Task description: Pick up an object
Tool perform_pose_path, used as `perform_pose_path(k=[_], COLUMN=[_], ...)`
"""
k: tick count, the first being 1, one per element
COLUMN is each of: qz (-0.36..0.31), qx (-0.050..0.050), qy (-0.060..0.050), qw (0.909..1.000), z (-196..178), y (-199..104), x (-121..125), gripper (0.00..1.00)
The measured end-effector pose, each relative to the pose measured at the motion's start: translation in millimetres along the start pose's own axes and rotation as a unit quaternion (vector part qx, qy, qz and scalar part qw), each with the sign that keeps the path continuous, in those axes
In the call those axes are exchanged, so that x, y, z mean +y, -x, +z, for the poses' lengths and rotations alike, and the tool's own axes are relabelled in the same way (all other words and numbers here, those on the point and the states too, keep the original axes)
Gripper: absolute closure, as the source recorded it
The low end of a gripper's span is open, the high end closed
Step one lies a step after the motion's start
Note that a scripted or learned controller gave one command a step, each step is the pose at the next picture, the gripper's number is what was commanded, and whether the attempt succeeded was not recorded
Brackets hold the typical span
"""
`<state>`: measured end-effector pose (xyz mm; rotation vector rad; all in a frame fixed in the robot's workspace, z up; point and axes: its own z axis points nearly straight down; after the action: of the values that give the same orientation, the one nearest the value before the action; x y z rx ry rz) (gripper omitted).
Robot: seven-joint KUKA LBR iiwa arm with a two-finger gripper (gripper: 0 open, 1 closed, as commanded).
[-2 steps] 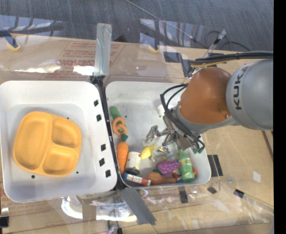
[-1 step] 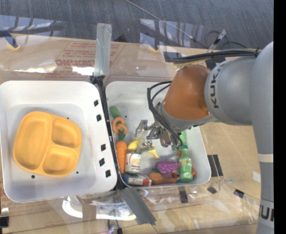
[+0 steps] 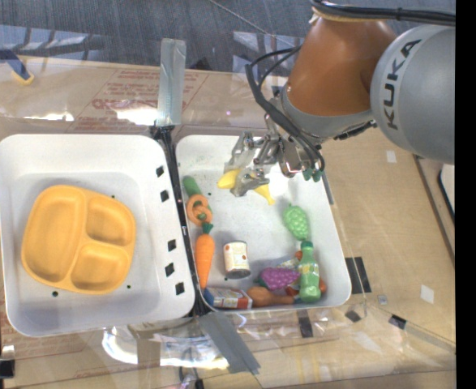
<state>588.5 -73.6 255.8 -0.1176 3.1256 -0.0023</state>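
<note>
Gripper (image 3: 252, 171) is hanging over the right bin's (image 3: 335, 241) far end, fingers closing round a yellow banana (image 3: 246, 181), which is sitting slightly raised there, seemingly being lifted clear of the other toys.

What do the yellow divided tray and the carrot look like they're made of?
The yellow tray looks like moulded plastic, matte to satin: one even colour, soft rounded compartments. The carrot also seems plastic, a toy: uniform orange, smooth surface, slight sheen. Neither can be confirmed from the look alone.
</note>
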Motion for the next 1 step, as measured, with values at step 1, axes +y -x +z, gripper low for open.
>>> perform_pose_path(k=[1], qz=[-0.007], qx=[0.005], qy=[0.0], qw=[1.0], z=[-11.0], y=[63.3], x=[-75.8], gripper=[1.0])
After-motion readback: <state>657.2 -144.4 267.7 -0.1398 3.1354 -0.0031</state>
